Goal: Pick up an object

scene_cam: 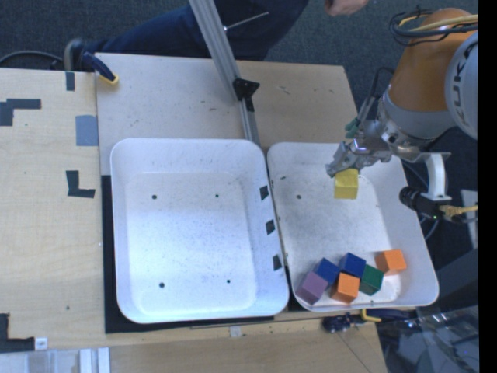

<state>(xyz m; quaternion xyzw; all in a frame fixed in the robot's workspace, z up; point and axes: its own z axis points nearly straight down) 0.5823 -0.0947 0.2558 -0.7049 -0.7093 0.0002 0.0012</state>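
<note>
- The gripper [347,164] hangs over the far part of the right bin [311,208], its fingers pointing down.
- A yellow block [346,184] sits right at the fingertips, its top tucked between them; the fingers appear closed on it, and the block looks lifted a little off the right bin's floor.
- Near that bin's front edge lies a cluster of blocks: a purple block [313,286], a blue block [326,270], a second blue block [353,263], an orange block [346,287], a green block [372,278] and another orange block [393,260] at the cluster's right end.
- The left bin [186,231] lies just beside the right bin, their rims touching.
- A slanted metal post [225,53] rises from behind the right bin's far left corner.
</note>
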